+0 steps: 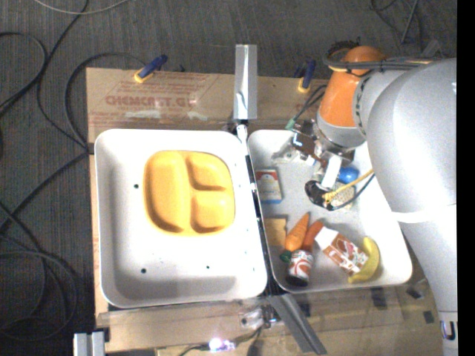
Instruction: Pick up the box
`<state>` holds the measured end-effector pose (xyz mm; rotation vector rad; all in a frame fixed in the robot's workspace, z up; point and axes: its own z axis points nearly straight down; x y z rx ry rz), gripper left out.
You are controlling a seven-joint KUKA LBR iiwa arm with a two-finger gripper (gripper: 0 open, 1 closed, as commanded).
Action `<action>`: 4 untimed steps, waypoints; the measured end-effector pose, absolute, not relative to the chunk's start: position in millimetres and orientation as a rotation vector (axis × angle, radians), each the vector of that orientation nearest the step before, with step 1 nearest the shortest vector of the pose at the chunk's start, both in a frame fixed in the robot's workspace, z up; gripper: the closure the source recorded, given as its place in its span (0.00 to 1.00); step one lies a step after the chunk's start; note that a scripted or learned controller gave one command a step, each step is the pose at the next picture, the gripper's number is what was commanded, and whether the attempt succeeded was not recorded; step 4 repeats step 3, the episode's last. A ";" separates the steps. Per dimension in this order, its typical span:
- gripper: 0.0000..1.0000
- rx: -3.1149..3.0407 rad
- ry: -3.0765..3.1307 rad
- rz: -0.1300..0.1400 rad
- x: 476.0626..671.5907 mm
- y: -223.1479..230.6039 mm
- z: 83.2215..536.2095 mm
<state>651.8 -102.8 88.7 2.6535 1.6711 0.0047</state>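
The tray (190, 191) was yellow, both bins (119, 273) white, the carrot (297, 231) orange, the banana (369, 262) yellow, and the box (343, 251) red and white.

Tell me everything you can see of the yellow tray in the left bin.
The tray is a yellow-orange plastic-looking dish with rounded corners, divided by raised ridges into one large compartment on its left and two smaller ones on its right. It lies flat and right side up on the floor of the left bin, slightly above the middle, turned a little askew to the bin's walls. Its compartments hold nothing, and only the bin floor touches it.
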 end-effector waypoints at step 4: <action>0.00 2.699 1.607 -0.007 637.5 -56.1 182.9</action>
